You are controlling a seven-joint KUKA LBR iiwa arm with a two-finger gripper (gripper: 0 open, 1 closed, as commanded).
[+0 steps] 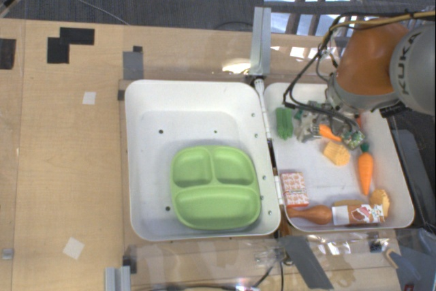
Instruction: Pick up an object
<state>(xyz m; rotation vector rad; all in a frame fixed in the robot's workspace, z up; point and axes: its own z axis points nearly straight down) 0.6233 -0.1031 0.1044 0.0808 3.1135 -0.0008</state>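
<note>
In the camera view, the arm point(371, 61) reaches in from the right and hangs over the upper part of the right bin point(403, 215), with the gripper point(321, 129) low among a tight cluster of toys. The wrist and cabling hide its tip, so I cannot tell whether it is released, clenched or grasping anything. No object can be seen held, so the pick looks not yet secured. The likeliest target is the small orange piece point(330, 133) just beside the gripper. A green toy point(283, 123) stands close on its left, and a yellow wedge point(337, 155) lies just below. A carrot point(366, 172) lies farther right. A patterned box point(293, 189), a brown gourd-shaped toy point(315, 215) and a red-labelled packet point(359, 213) sit along the bin's near edge, well apart from the gripper. The left bin point(136, 146) holds 1 green divided plate point(215, 186). To do this step well, I would judge that the descent should centre on 1 item only. The closing line should run across the orange piece's narrow side, so that neither neighbour is pinched. The grip should then settle before a straight, slow lift. Crowding is the main risk: a nudge could roll the piece away.
</note>
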